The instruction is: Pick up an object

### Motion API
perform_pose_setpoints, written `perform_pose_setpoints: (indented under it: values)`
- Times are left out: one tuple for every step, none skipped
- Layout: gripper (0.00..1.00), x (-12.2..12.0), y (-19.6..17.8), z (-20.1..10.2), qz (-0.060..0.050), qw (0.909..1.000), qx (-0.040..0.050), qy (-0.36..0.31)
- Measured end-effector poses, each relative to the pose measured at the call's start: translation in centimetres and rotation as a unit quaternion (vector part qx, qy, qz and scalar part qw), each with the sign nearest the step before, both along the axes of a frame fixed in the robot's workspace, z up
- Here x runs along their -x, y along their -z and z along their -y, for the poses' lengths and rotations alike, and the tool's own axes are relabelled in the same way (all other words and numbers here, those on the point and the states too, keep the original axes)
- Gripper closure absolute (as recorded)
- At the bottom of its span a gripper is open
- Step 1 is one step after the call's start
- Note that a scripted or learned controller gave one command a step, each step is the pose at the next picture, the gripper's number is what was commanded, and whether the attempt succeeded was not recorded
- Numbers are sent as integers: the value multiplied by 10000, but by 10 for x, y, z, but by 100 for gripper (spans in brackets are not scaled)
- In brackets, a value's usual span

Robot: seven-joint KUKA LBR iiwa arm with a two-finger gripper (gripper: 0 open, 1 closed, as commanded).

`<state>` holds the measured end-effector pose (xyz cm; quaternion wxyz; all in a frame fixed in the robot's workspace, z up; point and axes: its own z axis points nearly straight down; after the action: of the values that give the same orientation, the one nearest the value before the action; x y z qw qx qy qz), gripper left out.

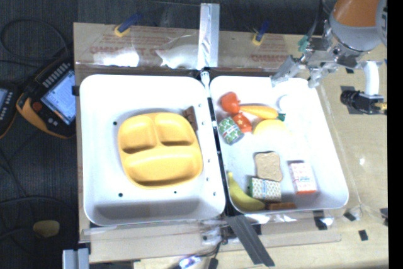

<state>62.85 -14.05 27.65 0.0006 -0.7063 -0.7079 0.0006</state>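
Camera view | banana point(242, 196): yellow, curved | right bin point(327, 135), front edge

A teach pendant point(53, 101) lies on the dark floor; two clamps point(128, 24) grip the bench's back edge.

The bench point(362, 154) carries two shallow white bins side by side, touching along their inner rims. The left bin point(94, 135) and the right bin point(327, 142) rest flat on it. A clear plastic sheet point(157, 41), fastened by two yellow-and-blue clamps point(128, 24), lies behind them.
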Motion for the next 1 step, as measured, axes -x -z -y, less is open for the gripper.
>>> perform_pose_setpoints:
  values:
    - [0, -25, 141, -27, -2, 10000, 10, -19]
